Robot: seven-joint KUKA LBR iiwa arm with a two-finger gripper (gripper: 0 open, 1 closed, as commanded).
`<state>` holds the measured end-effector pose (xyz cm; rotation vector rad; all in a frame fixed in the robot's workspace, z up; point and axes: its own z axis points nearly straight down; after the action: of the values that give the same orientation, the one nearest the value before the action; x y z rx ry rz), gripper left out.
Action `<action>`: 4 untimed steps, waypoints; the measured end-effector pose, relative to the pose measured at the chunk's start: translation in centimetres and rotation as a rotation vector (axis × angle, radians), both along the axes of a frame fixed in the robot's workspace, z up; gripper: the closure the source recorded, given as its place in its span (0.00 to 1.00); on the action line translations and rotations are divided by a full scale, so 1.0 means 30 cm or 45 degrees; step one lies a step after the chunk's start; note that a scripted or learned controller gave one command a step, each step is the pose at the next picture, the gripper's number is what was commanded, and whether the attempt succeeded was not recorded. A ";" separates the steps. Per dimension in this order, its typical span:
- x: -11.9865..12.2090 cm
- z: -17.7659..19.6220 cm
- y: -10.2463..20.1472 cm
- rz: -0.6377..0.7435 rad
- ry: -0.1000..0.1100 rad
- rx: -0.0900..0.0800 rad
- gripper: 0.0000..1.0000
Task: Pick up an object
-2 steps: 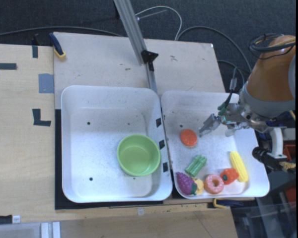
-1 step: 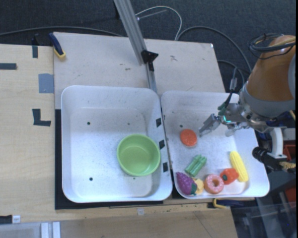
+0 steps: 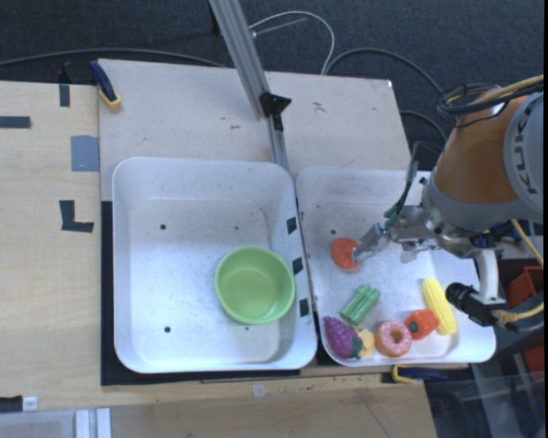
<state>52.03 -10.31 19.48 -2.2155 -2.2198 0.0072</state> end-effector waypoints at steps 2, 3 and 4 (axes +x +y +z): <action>0.016 -0.328 0.042 -0.001 0.002 0.001 0.00; 0.019 -0.285 0.043 0.001 -0.002 0.002 1.00; 0.028 -0.145 0.038 -0.001 -0.011 -0.001 1.00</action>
<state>52.89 -9.18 15.13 -2.2212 -2.2239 -0.0019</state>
